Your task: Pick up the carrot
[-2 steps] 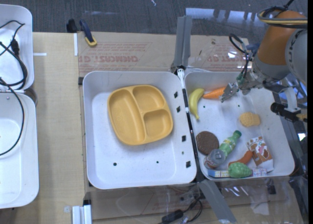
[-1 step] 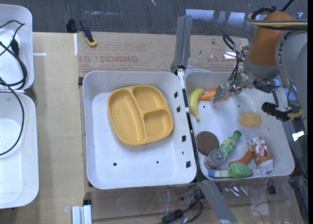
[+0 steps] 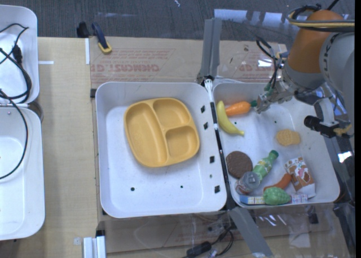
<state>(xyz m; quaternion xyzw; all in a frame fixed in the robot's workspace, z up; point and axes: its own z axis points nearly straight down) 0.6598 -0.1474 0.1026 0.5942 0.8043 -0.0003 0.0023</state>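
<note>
Orange carrot [image 3: 237, 108] lying in right bin [image 3: 316, 133], far-left corner, touching banana [image 3: 228, 120] | gripper [image 3: 264, 102] down at carrot's green end, right beside it, fingers look clenched w/ nothing between them | cookie [image 3: 239, 164], cracker [image 3: 288, 137], bottle [image 3: 263, 168] nearer in same bin | yellow divided plate [image 3: 162, 131] in left bin [image 3: 107, 155]

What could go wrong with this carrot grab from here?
The gripper sits at the carrot's green tip, not its body, so a grasp there may slip or tear free. The banana lies against the carrot and could be dragged or nudged along. Both lie close to the bin's back wall, which leaves little room for the fingers to close.
</note>
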